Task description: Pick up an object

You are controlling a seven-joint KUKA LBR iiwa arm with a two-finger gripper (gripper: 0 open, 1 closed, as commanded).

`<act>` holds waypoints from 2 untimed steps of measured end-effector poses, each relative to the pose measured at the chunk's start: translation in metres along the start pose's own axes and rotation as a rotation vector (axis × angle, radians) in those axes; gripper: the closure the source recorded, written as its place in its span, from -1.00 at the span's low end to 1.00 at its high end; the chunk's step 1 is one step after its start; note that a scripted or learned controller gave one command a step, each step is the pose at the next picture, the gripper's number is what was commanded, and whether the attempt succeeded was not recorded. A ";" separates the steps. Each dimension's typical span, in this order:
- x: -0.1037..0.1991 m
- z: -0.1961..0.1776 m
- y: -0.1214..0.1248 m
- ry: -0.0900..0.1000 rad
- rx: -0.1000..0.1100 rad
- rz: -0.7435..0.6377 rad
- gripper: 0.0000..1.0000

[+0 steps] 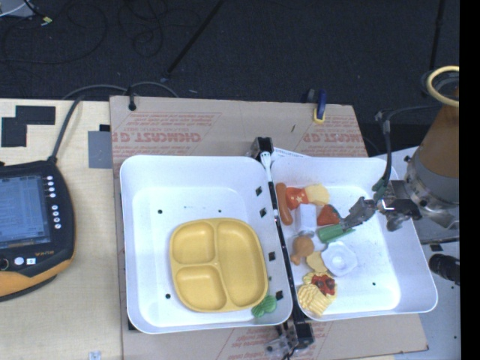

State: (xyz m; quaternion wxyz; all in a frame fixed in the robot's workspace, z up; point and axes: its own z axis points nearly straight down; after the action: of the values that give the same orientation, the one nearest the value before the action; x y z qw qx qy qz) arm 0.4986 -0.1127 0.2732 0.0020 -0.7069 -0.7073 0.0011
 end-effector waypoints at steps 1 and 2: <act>-0.001 -0.009 0.000 0.001 0.003 0.000 1.00; 0.068 -0.011 0.040 0.001 -0.003 -0.007 1.00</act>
State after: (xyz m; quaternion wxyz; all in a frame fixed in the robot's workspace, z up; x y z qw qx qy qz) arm 0.5389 -0.0451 0.2837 0.0011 -0.7045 -0.7098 -0.0005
